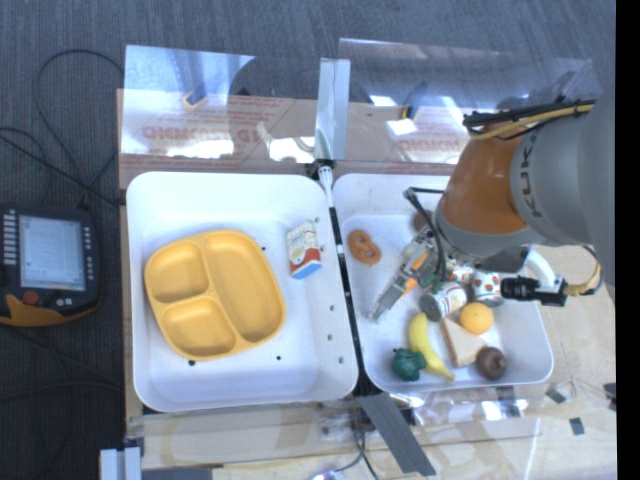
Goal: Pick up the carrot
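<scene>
My gripper (392, 298) hangs over the left half of the right bin (540, 368), its two grey fingers (384, 308) slanting down to the left, close together. A short orange sliver, the carrot (407, 285), shows between the fingers partway up; most of it is hidden by them. The fingertips end just above the bin floor, below the pretzel (363, 247). The arm's orange band and grey wrist cover the bin's upper right.
Beside the gripper lie a small can (449, 299), a banana (429, 343), broccoli (406, 364), a bread slice (463, 346), a yellow fruit (476, 317) and a brown round piece (490, 361). The left bin (150, 368) holds a yellow divided plate (212, 292) and a small carton (303, 249).
</scene>
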Controlling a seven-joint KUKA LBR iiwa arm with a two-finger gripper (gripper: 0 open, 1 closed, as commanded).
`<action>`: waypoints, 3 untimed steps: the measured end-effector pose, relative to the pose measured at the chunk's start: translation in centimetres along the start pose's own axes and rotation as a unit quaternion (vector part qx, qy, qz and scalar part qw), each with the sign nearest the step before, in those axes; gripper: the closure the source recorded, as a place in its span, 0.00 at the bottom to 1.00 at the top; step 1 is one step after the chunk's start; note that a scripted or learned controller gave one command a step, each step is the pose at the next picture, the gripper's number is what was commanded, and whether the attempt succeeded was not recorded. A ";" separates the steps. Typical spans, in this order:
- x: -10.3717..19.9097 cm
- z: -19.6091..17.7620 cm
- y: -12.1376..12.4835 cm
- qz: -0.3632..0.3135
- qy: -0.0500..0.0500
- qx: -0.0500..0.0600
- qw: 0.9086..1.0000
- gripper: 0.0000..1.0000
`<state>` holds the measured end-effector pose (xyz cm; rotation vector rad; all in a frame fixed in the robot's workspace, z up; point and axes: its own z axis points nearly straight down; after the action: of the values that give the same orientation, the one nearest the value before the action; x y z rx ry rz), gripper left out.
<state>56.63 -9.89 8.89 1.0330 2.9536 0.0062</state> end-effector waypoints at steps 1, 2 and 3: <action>-4.1 0.1 2.0 0.204 0.000 0.002 0.979 0.00; -4.4 -1.2 2.0 0.203 -0.005 0.001 0.979 1.00; -3.1 -9.6 9.2 0.325 0.002 0.005 0.946 1.00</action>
<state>64.69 -4.67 18.59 1.9429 2.4631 0.0004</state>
